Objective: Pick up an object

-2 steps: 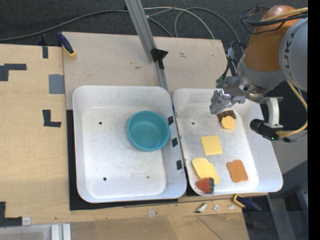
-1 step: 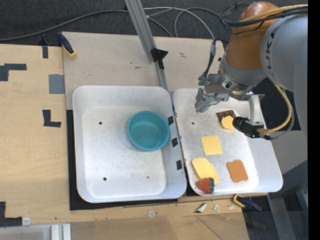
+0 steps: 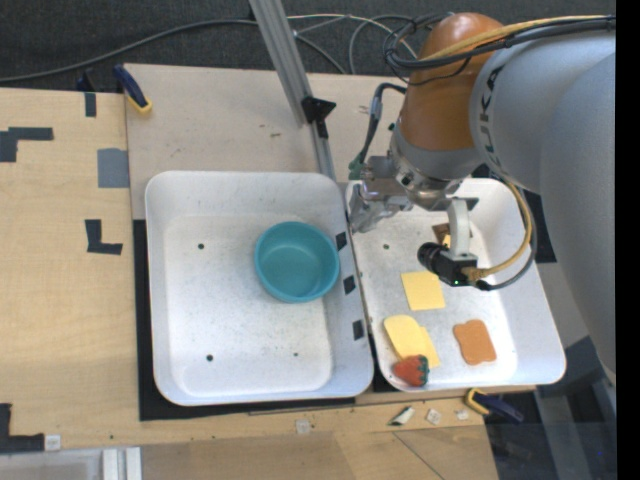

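Observation:
My gripper (image 3: 368, 211) hangs over the far left corner of the right bin (image 3: 530, 360), beside the wall between the two bins. Nothing shows between its fingers. Below it in the right bin lie a pale yellow square slice (image 3: 423, 290), a yellow wedge (image 3: 409, 335), an orange piece (image 3: 475, 342) and a red strawberry (image 3: 410, 370) at the near edge. A teal bowl (image 3: 295, 260) stands upright in the left bin (image 3: 185, 298), toward its right side.
The grey arm with its orange band (image 3: 450, 78) fills the upper right. A slanted metal post (image 3: 285, 58) rises behind the bins. Cables run along the back of the bench. A blue and yellow clamp (image 3: 132, 90) sits at the far left corner.

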Action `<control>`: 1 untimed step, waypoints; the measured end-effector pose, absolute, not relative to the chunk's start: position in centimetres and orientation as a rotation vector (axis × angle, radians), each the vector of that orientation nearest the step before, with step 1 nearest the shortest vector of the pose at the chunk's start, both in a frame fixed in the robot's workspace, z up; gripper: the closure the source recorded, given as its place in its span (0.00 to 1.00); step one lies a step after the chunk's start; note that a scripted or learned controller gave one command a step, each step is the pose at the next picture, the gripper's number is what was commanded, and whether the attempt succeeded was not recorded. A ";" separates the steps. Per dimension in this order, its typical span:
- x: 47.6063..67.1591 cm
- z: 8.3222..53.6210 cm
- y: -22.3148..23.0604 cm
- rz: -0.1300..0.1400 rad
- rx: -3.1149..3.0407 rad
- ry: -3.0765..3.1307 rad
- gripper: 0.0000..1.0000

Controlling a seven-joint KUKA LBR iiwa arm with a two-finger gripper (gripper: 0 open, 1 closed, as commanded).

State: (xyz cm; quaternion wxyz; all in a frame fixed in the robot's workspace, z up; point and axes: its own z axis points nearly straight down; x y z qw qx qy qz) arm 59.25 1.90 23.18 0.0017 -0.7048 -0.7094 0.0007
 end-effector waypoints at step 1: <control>58.8 22.0 7.3 0.003 -2.211 -2.227 1.00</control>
